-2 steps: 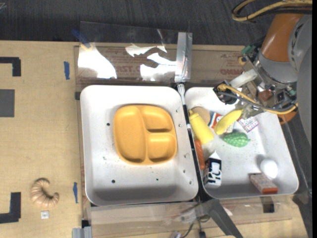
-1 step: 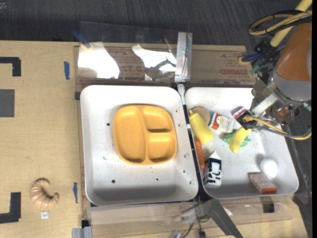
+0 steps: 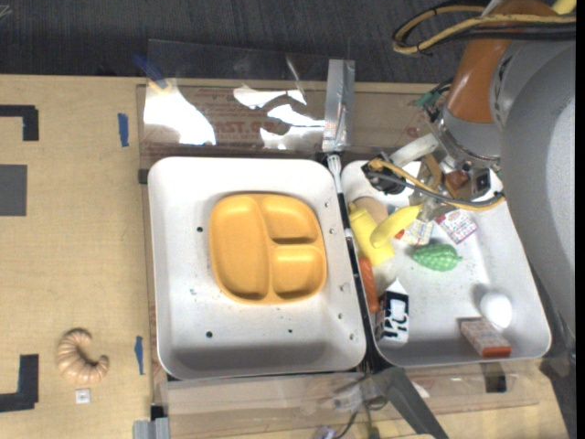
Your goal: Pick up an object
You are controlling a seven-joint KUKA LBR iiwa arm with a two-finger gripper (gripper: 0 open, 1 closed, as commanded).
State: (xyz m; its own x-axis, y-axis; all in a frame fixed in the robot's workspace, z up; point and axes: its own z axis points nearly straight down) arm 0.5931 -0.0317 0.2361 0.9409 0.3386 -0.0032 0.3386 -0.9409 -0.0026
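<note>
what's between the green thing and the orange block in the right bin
In the camera view, a white ball lies between the green object and the orange block, resting on the right bin's floor just above the block.

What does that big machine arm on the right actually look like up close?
The arm is bulky, rounded and grey, with an orange band above its wrist. Yellow and black cables loop over its top. Below sits a metallic wrist with more thin wires leading to the pincer.
</note>
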